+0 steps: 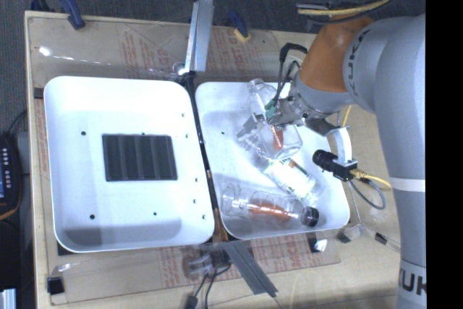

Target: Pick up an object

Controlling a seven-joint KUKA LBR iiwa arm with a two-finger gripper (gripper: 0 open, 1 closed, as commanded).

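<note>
Gripper [269, 121] is down among the clear bottles [288, 174] in the right bin [217, 155], can't tell if it's actually grabbed anything, so nothing's lifted yet.

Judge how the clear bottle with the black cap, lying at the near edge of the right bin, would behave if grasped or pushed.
The clear bottle lies on its side, so a push would probably roll it. Its glossy, see-through wall looks smooth, so fingers might slip. It looks thin and mostly hollow, so likely light.
</note>
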